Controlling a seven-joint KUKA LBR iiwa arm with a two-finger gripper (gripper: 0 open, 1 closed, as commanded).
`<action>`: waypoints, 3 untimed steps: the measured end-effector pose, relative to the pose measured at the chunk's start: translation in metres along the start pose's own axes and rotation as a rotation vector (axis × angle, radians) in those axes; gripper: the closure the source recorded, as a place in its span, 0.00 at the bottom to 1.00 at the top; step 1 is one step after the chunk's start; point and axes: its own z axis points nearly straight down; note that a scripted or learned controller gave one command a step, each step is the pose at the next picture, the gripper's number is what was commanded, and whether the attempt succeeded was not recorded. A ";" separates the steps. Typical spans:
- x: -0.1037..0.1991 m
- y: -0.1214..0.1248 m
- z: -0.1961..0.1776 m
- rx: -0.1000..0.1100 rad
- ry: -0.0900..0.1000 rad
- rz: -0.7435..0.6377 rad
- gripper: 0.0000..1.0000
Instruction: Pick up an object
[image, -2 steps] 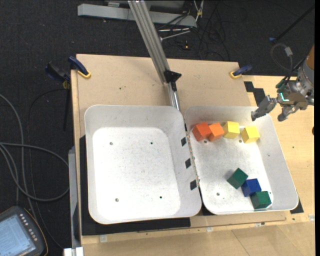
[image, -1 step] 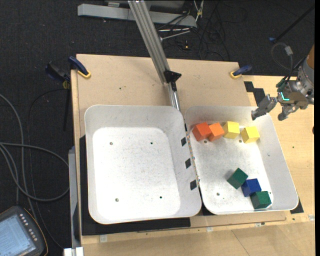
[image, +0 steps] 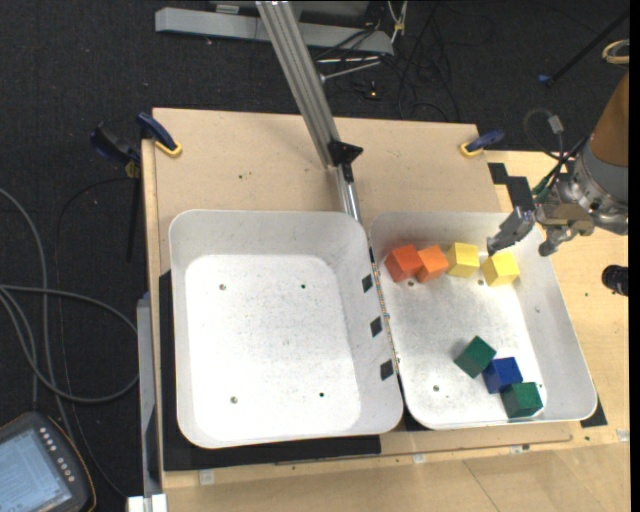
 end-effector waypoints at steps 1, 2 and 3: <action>0.006 -0.002 0.063 0.002 0.001 0.001 0.00; -0.003 -0.007 0.114 0.001 0.000 0.003 0.00; -0.003 -0.005 0.100 -0.006 -0.002 0.003 1.00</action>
